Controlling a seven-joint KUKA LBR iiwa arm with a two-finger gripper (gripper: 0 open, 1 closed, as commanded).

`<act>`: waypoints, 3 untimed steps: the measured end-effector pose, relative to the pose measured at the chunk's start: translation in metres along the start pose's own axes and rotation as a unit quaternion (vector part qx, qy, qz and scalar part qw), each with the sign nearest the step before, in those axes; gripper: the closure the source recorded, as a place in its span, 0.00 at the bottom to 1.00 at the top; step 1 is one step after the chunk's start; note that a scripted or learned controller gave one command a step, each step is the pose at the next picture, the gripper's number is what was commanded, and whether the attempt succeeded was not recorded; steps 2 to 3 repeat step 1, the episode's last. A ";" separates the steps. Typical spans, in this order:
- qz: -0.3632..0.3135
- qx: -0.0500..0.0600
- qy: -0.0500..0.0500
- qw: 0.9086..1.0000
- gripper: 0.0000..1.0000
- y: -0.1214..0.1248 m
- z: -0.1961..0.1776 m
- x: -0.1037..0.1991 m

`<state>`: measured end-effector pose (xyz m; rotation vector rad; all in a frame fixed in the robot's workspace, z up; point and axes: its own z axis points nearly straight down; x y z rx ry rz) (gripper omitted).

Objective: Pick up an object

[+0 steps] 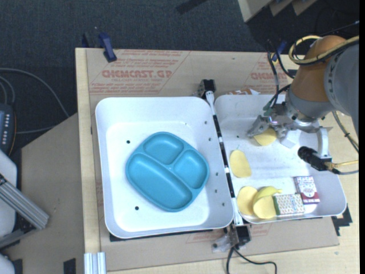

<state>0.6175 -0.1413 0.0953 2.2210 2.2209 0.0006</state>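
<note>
My gripper (pixel 269 131) is low in the far part of the right bin (pixel 336 207), with the orange-banded wrist above it. It is open, its fingers (pixel 255 129) spread to either side of a small yellow piece (pixel 264 140) that lies on the bin floor. A flat yellow oval (pixel 240 164) lies near the bin's left wall. At the near left corner sit two or three overlapping yellow pieces (pixel 255 201). Next to them lie a small patterned box (pixel 290 205) and a red-and-white box (pixel 307 188).
The left bin (pixel 114 124) holds a blue divided plate (pixel 166 170). A black divider rail (pixel 219 147) runs between the bins. A black cable connector (pixel 312 157) and yellow cable hang from the arm over the right bin's far right side.
</note>
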 end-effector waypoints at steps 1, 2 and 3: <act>-0.001 0.000 0.000 1.000 1.00 -0.032 -0.090 0.056; -0.001 0.000 0.000 1.000 1.00 -0.032 -0.090 0.056; -0.001 0.000 0.000 1.000 1.00 -0.032 -0.090 0.056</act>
